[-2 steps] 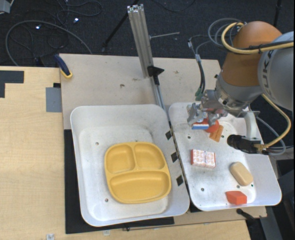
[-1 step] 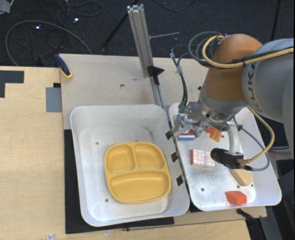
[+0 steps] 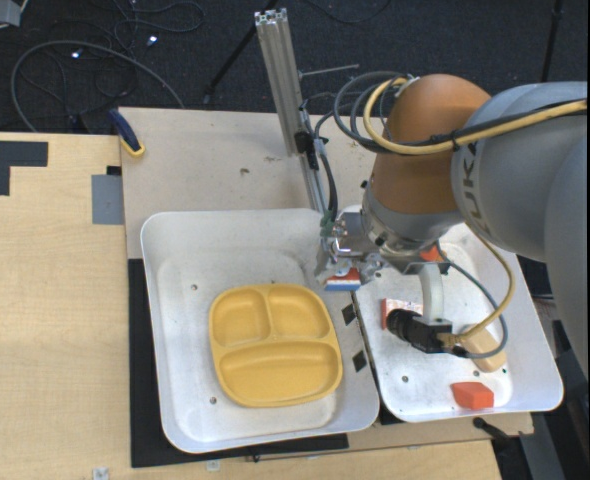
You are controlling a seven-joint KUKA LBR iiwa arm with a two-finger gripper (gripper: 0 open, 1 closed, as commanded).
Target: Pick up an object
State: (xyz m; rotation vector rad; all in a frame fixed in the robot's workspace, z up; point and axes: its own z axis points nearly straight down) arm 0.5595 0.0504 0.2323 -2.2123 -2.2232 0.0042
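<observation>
Tray (image 3: 274, 346) x1, orange blk (image 3: 473, 396) x1

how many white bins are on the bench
2. One bin on the view's left holds a yellow plate; the other bin lies beside it on the right, partly under the arm. None seems hidden.

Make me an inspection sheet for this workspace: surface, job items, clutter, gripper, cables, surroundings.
Surface: beige bench bearing left bin and right bin, both white, side by side.
Job's things: yellow divided plate flat in the left bin; orange block and red-and-white item in the right bin.
Clutter: blue-and-yellow tool on the bench's far corner.
Gripper: gripper low over the bins' shared edge; grasp unclear.
Cables: yellow and black cables looped at the wrist; loose cables on the dark floor.
Surroundings: aluminium post behind the bins; wooden table at the view's left.
</observation>
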